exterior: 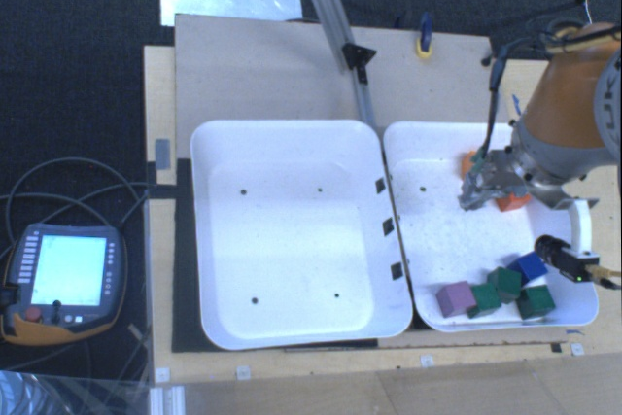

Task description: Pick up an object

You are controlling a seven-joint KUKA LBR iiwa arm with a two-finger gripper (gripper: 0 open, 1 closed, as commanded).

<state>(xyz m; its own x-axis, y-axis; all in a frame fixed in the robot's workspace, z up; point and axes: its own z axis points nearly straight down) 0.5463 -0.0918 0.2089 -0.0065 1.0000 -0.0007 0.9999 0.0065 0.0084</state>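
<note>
My gripper (480, 192) hangs over the back right part of the right bin (428, 238), its metal fingers pointing left and down. An orange block (509, 202) lies right under and behind the gripper, partly hidden by it, with another orange bit (468, 160) showing at the gripper's upper left. Whether anything sits between the fingers cannot be made out. Near the bin's front right corner lie a pink block (453, 298), green blocks (486, 297) (535, 303) and a blue block (531, 266).
The left bin (214, 209) stands beside the right one, joined by black clips (388, 225). A slanted metal pole (330, 5) rises behind the bins. A teach pendant (63, 282) with cable lies on the floor at the left.
</note>
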